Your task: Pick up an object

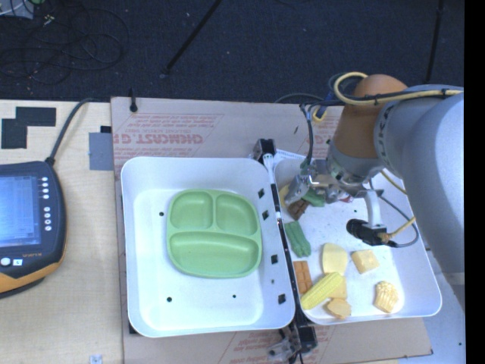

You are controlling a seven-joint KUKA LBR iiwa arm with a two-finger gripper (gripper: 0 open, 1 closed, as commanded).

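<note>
My gripper [312, 186] is low over the far left corner of the right bin [424, 290]. A brown piece [296, 208] and a small green piece [315, 199] lie right at it, touching or nearly touching. I cannot make out whether either one is between the jaws. Nearer the front lie a green pickle-like piece [297, 240], an orange stick [302, 276], a corn cob [321, 290] and several yellow food pieces [334, 258].
The left bin [144, 279] holds a green divided plate [213, 232]. The divider wall [274, 233] between the bins runs just left of the gripper. A tablet-like pendant [26, 218] lies on the bench at far left.
</note>
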